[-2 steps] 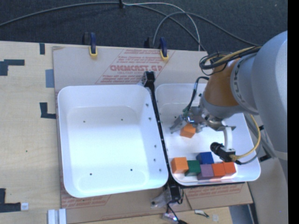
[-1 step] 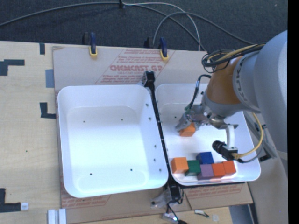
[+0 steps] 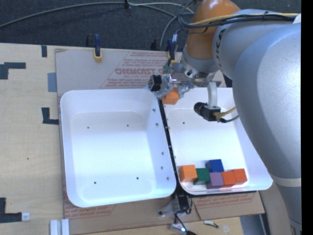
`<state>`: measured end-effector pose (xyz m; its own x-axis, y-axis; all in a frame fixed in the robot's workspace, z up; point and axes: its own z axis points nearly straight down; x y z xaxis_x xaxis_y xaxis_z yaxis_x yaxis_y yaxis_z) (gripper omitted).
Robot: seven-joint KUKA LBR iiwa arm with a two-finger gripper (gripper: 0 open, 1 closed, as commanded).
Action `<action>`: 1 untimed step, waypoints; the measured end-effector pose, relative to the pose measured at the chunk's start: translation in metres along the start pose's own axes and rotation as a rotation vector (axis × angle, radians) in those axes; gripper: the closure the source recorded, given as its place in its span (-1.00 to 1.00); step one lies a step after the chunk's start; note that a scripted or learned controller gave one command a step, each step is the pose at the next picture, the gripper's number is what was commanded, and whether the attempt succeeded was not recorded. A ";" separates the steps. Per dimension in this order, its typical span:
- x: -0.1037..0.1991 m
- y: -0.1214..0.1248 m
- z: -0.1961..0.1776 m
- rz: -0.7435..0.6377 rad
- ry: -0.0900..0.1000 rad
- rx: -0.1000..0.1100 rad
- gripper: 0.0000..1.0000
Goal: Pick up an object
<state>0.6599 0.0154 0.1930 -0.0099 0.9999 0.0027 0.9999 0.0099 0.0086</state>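
- Gripper (image 3: pixel 171 93) hangs over the far end of the dividing rim (image 3: pixel 165 131) where the two white bins meet; its fingers are clamped on a small orange block (image 3: pixel 171 98), which shows between them and just below them.
- The fingers themselves are dark and small, and most of their shape is hard to make out against the wrist parts above.
- The orange block is partly covered by the gripper from above, so only its lower part is seen; whether it touches the rim below or is lifted clear, I cannot tell.
- The arm (image 3: pixel 264 82) is very big in the view and covers the right side of the right bin (image 3: pixel 205 131); the far right corner of this bin is hidden behind it.
- Near the close end of the dividing rim, inside the right bin, lies a group of blocks: an orange one (image 3: pixel 187 172), a green one (image 3: pixel 201 176), a blue one (image 3: pixel 214 165), a purple one (image 3: pixel 215 179) and two more orange ones (image 3: pixel 234 177), all touching or almost touching.
- The left bin (image 3: pixel 73 131), on the other side of the dividing rim, shows fully.
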 end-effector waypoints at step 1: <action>0.070 0.007 -0.110 0.004 0.000 0.000 1.00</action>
